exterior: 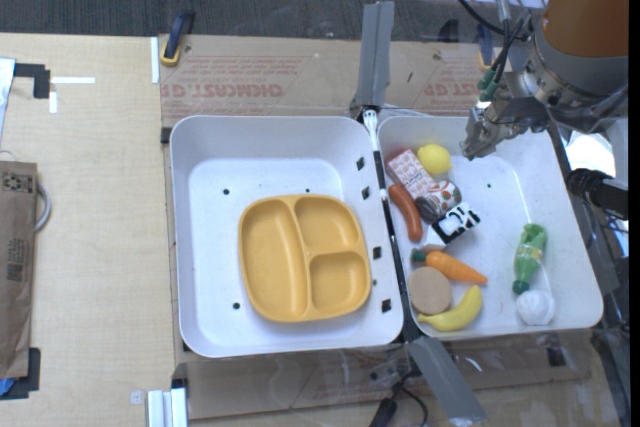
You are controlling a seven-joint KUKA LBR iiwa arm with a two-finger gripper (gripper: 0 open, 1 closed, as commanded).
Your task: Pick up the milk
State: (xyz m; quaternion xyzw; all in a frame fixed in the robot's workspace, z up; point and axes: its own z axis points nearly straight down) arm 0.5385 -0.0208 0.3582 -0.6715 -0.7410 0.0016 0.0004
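Observation:
The milk point(457, 221) is a small carton with black and white cow patches. It lies on its side in the middle of the right bin point(566, 215), against the lower end of a red and white box point(413, 174). My gripper point(478, 141) hangs over the back of that bin, just right of a yellow lemon point(434, 158). It is above and behind the milk and apart from it, with nothing seen in it.
Around the milk lie a sausage point(405, 212), a carrot point(455, 266), a round brown biscuit point(431, 291), a banana point(456, 310), a green bottle point(530, 254) and a white ball point(535, 307). The left bin point(205, 215) holds a yellow divided plate point(305, 257).

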